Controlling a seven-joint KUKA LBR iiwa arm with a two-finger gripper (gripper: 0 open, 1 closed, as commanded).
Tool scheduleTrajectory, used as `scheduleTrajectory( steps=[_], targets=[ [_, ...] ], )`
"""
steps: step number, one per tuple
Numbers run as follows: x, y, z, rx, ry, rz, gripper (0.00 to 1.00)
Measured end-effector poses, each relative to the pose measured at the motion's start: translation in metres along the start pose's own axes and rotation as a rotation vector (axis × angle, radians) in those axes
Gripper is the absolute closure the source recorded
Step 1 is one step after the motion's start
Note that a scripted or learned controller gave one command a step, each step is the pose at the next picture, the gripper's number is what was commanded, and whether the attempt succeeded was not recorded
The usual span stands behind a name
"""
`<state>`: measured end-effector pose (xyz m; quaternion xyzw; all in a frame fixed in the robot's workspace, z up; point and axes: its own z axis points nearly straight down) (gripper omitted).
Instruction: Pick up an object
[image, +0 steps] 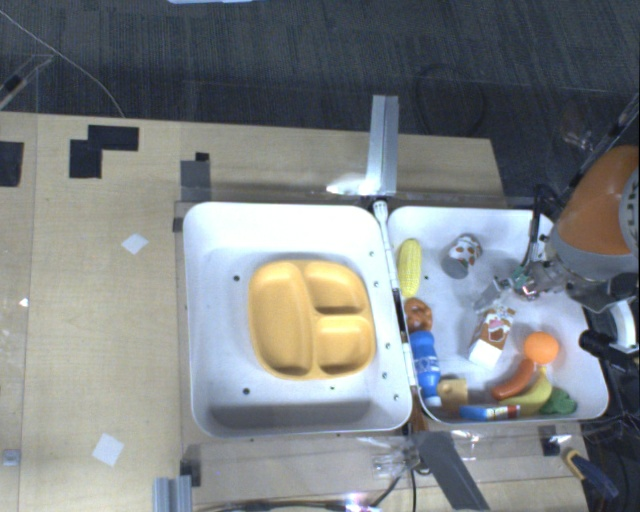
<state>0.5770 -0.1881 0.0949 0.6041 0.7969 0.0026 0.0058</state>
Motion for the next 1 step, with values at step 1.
scheduleTrajectory(
  steps=[1],
  targets=[
    [0.0426,-0.0135,0.0051,-0.001,0.0,-0.179,0.0]
  ],
)
